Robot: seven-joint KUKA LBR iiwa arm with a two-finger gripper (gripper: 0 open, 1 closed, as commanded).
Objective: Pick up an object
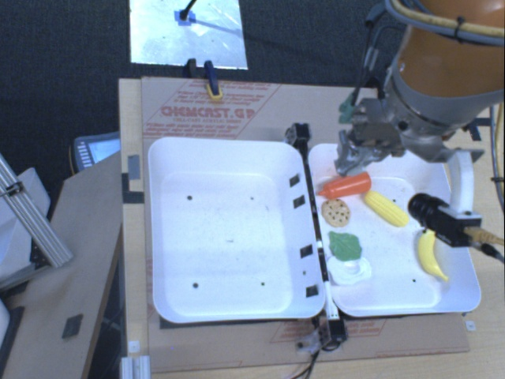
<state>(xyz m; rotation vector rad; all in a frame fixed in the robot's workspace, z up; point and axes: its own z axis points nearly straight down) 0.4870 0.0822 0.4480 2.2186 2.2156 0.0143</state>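
Observation:
The right bin [394,294] holds several toy foods: an orange carrot [345,185], a corn cob [386,208], a round cookie [336,212], a green leafy piece [346,245] on a white item [350,271], and a yellow banana [431,255]. My gripper [348,163] hangs over the bin's far left part, just above the carrot's upper edge. The carrot lies on the bin floor, not lifted.
The left bin [229,227] sits beside the right one, with a black divider clamp strip [309,212] between them. A black cylindrical fitting [434,212] on the arm overhangs the right bin near the banana. Cardboard [209,109] lies under both bins.

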